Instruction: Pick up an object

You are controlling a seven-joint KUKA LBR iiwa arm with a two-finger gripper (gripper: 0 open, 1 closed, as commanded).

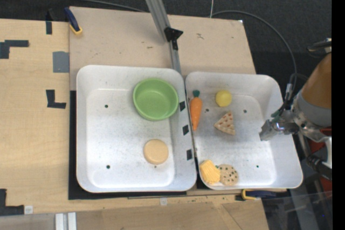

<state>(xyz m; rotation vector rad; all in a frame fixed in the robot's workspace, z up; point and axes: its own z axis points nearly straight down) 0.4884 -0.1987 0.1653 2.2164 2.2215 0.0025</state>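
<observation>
The two-finger metal gripper (269, 131) hangs over the right white bin's (269, 169) right edge; whether it is clenched cannot be told. The tan cheese-like wedge (225, 123) lies apart to its left, beside the orange carrot (195, 110).

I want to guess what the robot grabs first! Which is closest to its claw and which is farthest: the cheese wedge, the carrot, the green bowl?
From the gripper at the right bin's right edge:
1. Cheese wedge, mid right bin.
2. Carrot, right bin's left wall.
3. Green bowl, left bin.

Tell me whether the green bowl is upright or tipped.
Upright: the green bowl sits in the left bin with its round opening facing up and its inside showing.
</observation>
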